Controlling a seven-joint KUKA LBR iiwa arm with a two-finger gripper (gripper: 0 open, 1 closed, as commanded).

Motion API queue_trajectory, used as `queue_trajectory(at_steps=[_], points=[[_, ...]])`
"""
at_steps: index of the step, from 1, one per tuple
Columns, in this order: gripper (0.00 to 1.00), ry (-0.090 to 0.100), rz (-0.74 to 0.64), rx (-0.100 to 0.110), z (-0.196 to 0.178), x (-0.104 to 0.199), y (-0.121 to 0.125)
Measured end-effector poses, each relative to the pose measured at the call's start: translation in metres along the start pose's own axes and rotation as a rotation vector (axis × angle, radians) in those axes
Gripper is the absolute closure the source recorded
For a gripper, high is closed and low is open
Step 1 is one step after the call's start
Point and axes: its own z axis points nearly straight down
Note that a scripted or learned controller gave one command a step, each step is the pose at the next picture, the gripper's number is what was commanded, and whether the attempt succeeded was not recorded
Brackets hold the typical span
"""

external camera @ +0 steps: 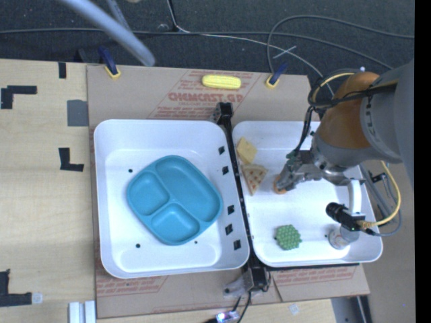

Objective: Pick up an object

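In the right bin (316, 247) my gripper (284, 182) hangs low over the floor, just right of a tan waffle-patterned wedge (254, 177). A small brown-orange thing (279, 188) shows at the fingertips; whether it is gripped I cannot tell. A yellow cheese-like block (246, 151) lies at the bin's upper left. A green knobbly ball (287, 237) rests near the front wall. The grey arm with its orange band (347, 116) reaches in from the right.
The left bin (108, 180) holds a blue divided plate (174, 198). A yellow corn-like piece (221, 82) lies on the cardboard behind the bins. Cables and a black fitting (343, 215) hang by the wrist at the right bin's right side.
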Motion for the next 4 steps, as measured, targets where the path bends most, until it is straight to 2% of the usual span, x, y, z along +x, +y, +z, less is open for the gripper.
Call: queue_trajectory(at_steps=[2,3,4], points=[[1.0,-0.001,0.001,-0.005,-0.093,0.001,0.002],[1.0,0.002,-0.004,-0.001,-0.092,0.059,-0.004],[1.0,0.002,-0.003,-0.001,-0.096,0.1,-0.018]])
